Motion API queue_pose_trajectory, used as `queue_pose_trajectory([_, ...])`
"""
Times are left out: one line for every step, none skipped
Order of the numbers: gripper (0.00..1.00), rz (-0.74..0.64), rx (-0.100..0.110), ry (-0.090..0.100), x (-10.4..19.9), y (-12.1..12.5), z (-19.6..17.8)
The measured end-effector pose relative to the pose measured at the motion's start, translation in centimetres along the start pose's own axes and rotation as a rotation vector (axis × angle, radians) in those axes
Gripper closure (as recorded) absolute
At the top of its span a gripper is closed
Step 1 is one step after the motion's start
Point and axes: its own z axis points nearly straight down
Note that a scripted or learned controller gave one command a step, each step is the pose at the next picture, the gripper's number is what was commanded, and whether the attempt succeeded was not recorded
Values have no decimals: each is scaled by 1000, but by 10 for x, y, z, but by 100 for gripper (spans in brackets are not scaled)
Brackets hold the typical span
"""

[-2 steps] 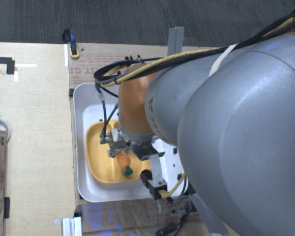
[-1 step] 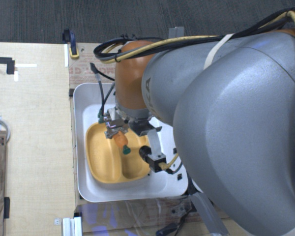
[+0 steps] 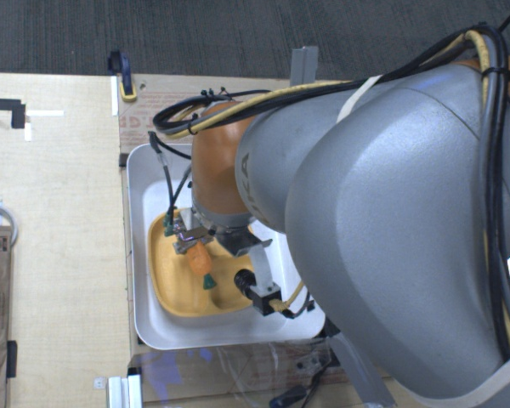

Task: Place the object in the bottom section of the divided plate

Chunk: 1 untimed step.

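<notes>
- My pincer [image 3: 187, 240] sits over yellow divided plate [image 3: 172, 291], inside white bin [image 3: 144, 313].
- Toy carrot [image 3: 201, 263] just below it, on plate.
- Spread or pinching? Can't tell.

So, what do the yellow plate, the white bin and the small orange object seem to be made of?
Yellow plate: probably plastic, matte and evenly coloured. White bin: likely moulded plastic, smooth with rounded corners and a soft sheen. Orange object with a green tip: looks like a toy carrot, plastic or rubber; too small to tell.
</notes>
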Motion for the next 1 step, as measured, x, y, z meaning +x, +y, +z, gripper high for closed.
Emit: queue_pose_trajectory([100, -84, -1, 9, -6, 0, 0])
